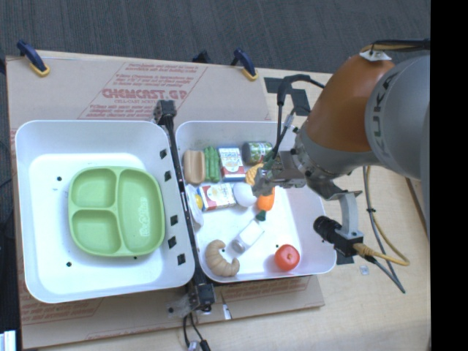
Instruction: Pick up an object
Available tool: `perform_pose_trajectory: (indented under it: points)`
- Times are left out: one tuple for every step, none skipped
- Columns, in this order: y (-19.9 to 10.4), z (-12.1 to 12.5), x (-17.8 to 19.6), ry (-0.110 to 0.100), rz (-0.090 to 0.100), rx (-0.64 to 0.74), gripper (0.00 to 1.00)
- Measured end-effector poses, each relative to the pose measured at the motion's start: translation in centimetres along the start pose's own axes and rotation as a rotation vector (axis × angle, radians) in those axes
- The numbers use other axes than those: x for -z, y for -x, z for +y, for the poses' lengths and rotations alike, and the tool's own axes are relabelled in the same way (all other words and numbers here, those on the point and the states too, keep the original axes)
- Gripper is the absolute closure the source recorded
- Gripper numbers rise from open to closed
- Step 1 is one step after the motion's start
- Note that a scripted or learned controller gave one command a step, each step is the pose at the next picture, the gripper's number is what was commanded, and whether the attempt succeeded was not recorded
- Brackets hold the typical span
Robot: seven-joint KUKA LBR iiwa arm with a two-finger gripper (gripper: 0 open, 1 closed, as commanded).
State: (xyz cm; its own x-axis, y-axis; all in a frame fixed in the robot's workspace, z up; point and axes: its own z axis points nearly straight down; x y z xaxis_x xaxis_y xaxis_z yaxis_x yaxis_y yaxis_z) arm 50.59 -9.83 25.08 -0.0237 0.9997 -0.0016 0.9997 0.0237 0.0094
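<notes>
**Inspector:** What is obscured?

**Assistant:** The arm's grey body covers the right bin's (pixel 311 263) upper right corner. The claw (pixel 265 183) is small and dark against it; whether it is spread or pressed together cannot be told.

**Inspector:** Position of the nearest item?

**Assistant:** An orange carrot-like toy (pixel 265 202) lies just below the claw, touching or nearly so; nothing is visibly pinched. A yellow piece (pixel 253 172) sits at the claw's left edge.

**Inspector:** Surroundings?

**Assistant:** Same bin: a hot-dog bun (pixel 193 166), green can (pixel 256 151), small cartons (pixel 231 161), white egg (pixel 243 194), white bottle (pixel 248 236), croissant (pixel 220 259), red tomato (pixel 287 257). The left bin (pixel 29 269) holds a green divided plate (pixel 117 210). Both bins rest on cardboard (pixel 146 90) on the desk (pixel 380 306).
</notes>
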Motion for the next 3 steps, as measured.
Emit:
perform_pose_trajectory:
  points:
    - [0.0, 0.1, 1.0, 0.003, -0.001, 0.007, 1.0]
    - [2.7, 2.6, -3.6, -0.012, 0.001, -0.018, 1.0]
    - [2.6, 2.7, -2.6, -0.011, 0.001, -0.013, 1.0]
